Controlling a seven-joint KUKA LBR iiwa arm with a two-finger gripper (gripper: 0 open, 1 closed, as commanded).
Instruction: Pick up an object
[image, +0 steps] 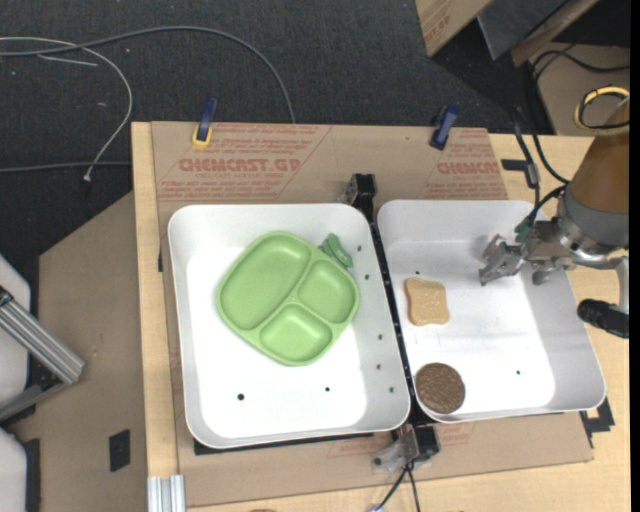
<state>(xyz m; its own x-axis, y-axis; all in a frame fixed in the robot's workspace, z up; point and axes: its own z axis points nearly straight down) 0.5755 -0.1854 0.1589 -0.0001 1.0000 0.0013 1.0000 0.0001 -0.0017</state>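
Observation:
A tan slice of toast (427, 302) lies in the right bin (560, 370), near its left wall. A round dark brown patty (439, 387) rests at that bin's front left corner. My gripper (515, 267) hangs over the back right part of the same bin, to the right of the toast and apart from it. Its grey fingers (493, 263) stand open, with nothing between them. In the left bin (200, 390) sits a green divided plate (288, 297), with a small dark green piece (337, 250) at its upper right edge.
The two bins meet at a black divider (385, 300) on a cardboard-covered bench. The grey and orange arm (605, 190) comes in over the right bin's far right wall. A black fitting (603, 315) juts in at the right edge.

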